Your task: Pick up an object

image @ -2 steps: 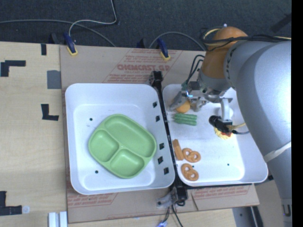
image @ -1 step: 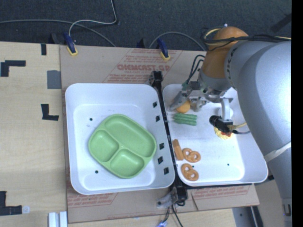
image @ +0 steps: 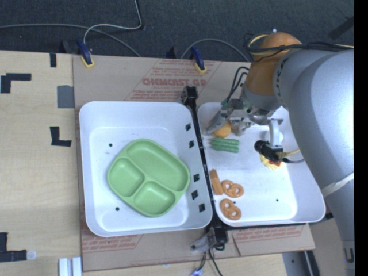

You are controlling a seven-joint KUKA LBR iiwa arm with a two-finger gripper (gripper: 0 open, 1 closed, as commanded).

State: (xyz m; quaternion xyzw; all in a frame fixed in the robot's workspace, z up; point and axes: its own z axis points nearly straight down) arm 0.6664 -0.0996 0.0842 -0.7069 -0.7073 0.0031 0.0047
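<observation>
We see the gripper low over the far left corner of the right bin, and we cannot tell from this angle whether it is wide, narrow or holding anything. A small orange object lies right at its tip, touching or nearly touching it. Just past that, on the gripper's near side, lies a green ridged piece, set crosswise on the bin floor. Farther toward the near edge from the gripper we find an orange slice-like piece and two pretzels, clustered along the bin's left wall. To the view's left of the gripper, beyond the wall between the bins, the left bin holds a green divided plate, well apart from the gripper. Both bins rest on a cardboard sheet.
</observation>
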